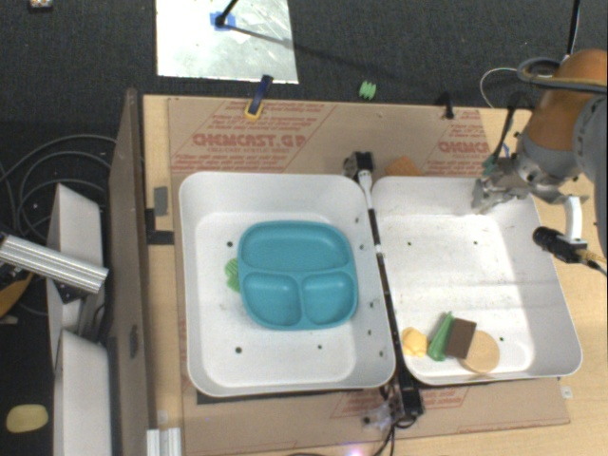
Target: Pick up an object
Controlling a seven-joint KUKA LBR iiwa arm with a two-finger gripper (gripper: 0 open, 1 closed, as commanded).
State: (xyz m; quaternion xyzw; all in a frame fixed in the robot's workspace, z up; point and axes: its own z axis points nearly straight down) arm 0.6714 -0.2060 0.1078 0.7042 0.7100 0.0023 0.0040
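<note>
Four small things lie bunched in the near corner of the right bin (532, 255), and any of them could be the one to pick up. We see a yellow lump (413, 342) at the left of the bunch, close to the wall between the bins. Just beside it a green stick (441, 336) lies at a slant, touching a dark brown block (461, 337). The block rests partly on a tan round disc (481, 351), the nearest to the bin's front rim. All four lie flat on the white floor of the bin.

The gripper (489, 190) hangs over the far edge of the same bin, well apart from the bunch. We cannot tell whether its jaws are apart or together, as they are too small and blurred. Nothing shows between them. The grey arm (570, 131) with its orange band comes in from the right.

In the left bin (204, 283) we see a teal tray (296, 274) with three compartments, lying near the middle. A small green piece (231, 274) peeks out at its left edge, touching it. Both bins sit side by side on a brown board (285, 136) on the desk.
</note>
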